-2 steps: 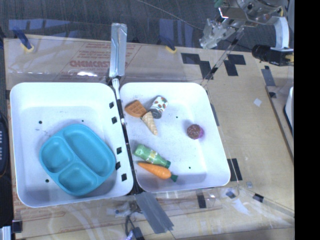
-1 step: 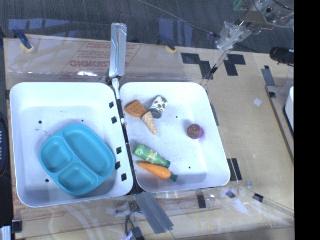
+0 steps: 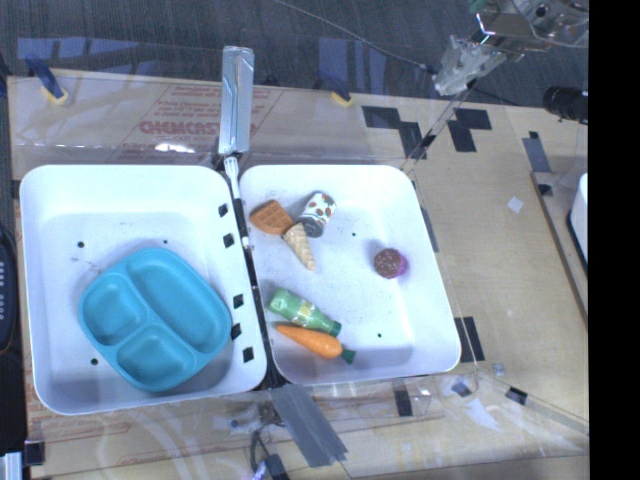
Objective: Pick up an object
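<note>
though partly cut off, the gripper [image 3: 462,65] hangs blurred above the bench [image 3: 500,248].

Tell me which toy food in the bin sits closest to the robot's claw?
The small round maroon toy, alone on the right side of the right bin, is closest to the gripper. The carrot, green bottle and cone lie farther left.

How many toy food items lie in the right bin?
5: a carrot and green bottle near the front, a cone and cookie toward the back left, a round purple piece toward the right.
</note>
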You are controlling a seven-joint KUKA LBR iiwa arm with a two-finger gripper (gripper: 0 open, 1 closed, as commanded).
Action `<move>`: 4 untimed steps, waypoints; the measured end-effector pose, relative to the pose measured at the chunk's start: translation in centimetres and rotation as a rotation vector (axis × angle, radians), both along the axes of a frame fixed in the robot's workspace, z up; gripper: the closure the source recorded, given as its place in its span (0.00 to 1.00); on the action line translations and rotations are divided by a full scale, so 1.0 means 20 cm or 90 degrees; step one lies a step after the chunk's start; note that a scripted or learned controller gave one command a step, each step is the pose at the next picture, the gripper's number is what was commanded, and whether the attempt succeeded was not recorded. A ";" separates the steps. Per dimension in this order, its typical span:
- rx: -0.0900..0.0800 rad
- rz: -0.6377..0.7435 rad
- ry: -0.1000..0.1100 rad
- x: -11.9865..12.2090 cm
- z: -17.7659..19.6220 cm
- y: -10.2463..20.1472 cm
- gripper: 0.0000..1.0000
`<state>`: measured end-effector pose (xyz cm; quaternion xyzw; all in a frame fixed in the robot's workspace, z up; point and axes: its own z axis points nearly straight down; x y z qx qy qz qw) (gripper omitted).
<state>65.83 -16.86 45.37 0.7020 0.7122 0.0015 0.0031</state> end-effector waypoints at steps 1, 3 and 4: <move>-0.001 -0.006 0.002 -0.01 -0.06 -0.21 1.00; -0.002 0.006 -0.002 0.01 0.05 -0.18 1.00; -0.003 0.012 -0.004 0.02 0.11 -0.16 1.00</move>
